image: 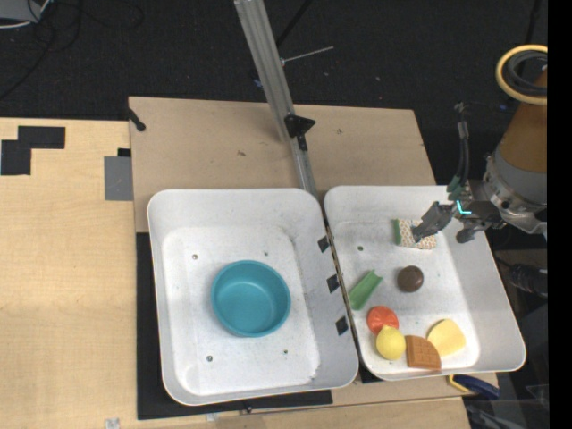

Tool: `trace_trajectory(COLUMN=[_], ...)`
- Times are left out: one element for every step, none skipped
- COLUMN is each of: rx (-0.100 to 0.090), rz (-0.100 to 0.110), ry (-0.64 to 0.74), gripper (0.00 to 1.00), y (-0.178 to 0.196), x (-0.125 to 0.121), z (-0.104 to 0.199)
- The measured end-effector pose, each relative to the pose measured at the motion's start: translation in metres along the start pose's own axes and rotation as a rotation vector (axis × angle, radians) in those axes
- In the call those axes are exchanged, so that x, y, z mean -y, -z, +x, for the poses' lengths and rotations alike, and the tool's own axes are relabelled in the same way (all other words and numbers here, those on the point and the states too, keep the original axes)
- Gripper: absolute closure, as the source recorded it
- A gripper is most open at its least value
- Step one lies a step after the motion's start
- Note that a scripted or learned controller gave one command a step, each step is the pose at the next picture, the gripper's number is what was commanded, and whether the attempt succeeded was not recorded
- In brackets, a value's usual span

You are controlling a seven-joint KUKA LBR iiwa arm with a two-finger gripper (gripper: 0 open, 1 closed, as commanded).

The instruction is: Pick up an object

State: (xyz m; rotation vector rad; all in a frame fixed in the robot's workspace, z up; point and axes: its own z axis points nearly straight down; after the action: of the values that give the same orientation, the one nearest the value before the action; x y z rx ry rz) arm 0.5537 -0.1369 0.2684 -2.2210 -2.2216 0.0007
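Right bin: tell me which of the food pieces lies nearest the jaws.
The small speckled piece with a green edge, at the bin's far end, right beside the gripper. The brown ball and the rest lie farther toward the near rim.

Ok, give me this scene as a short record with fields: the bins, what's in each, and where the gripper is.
left bin: holds a teal bowl
right bin: holds a green block, brown ball, red piece, yellow ball, orange-brown piece, yellow piece, speckled sponge
gripper: over the right bin's far right side, beside the sponge
grasp: nothing seen between the fingers
arm: enters from the right
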Motion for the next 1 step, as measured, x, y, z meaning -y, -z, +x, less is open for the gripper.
trace_trajectory(rx=[0.000], rz=[0.000], ry=[0.000], gripper=[0.00], y=[0.0000], x=[0.0000], z=[0.0000])
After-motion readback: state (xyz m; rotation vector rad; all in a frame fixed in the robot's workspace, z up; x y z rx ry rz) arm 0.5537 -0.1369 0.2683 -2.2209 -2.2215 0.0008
